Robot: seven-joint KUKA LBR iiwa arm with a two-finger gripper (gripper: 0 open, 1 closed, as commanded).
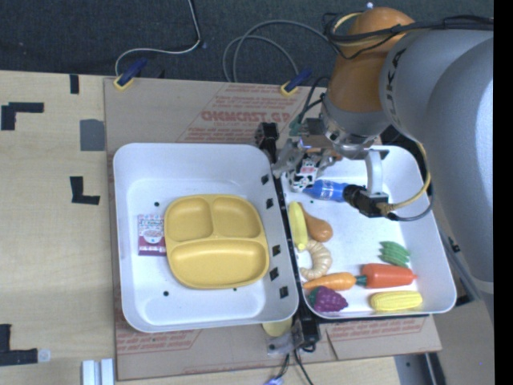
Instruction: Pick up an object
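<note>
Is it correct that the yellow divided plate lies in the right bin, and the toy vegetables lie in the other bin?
Not quite. The camera view shows the yellow divided plate in the left bin. The toy vegetables lie in the other bin, the right one.

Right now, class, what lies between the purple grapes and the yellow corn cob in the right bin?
In the camera view, the stretch of bin floor between the purple grapes and the yellow corn cob is bare white.

We're getting even, bright overhead light here, with soft shadows beneath the yellow divided plate point(216, 241). The white bins point(128, 215) glare slightly, and the big arm point(449, 119) up close looks blurry.
</note>
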